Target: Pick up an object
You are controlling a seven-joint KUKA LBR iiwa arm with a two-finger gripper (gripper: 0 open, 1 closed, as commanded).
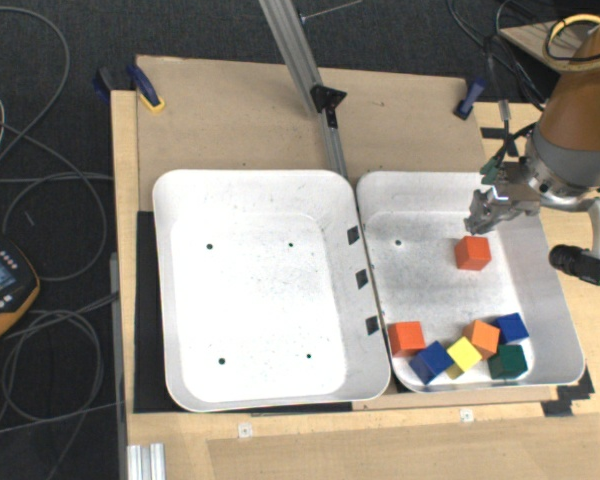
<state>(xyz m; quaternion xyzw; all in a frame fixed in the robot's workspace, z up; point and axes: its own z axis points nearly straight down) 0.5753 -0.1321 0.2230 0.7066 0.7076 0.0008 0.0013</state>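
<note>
Pincer above an orange block in the right bin

We see the pincer (pixel 483 216) just above the lone orange block (pixel 472 253) in the right bin (pixel 550 298); whether it is released or clenched, we cannot tell.

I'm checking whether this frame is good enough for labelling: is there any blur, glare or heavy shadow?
Camera view: lighting is even and soft; the white bins look bright without hiding detail; the orange block and the cluster of blocks are sharp; the gripper looks slightly soft; shadows are faint.
</note>
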